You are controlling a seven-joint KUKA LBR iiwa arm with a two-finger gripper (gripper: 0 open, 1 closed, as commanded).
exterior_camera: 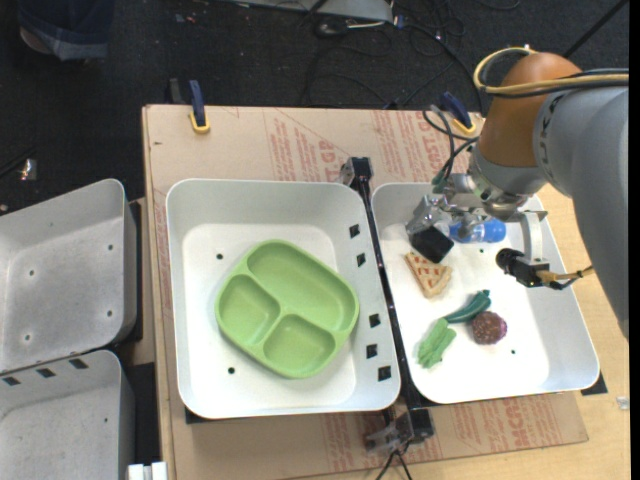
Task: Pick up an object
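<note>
left bin [190, 298]: green plate [287, 308] | right bin [560, 353]: waffle [429, 273], lettuce [437, 342]

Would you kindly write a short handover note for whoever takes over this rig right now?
Gripper: low in the right bin, just above the waffle wedge; nothing visibly held.
Right bin: waffle wedge, blue object partly behind the wrist, green toy, dark red ball.
Left bin: green divided plate.
Done: approach only.
Left: grasp and lift an object.
</note>
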